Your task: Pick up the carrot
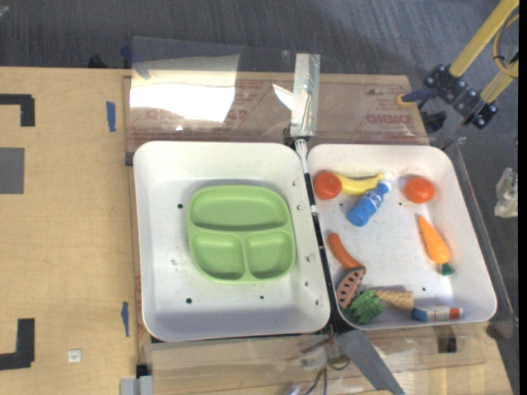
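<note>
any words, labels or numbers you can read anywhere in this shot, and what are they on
No text here is sharp enough to quote.
Red print on the clear plastic sheet behind the right bin: too blurred to read.
Fainter red print on the same sheet behind the left bin: washed out by glare.
The blue bottle and the marker: any label is too small to tell.

A light wooden bench (58, 245) with black marks and bits of blue tape sits on a dark grey floor (247, 15), and a shiny clear sheet (189, 97) catches bright light at the far side.
</note>
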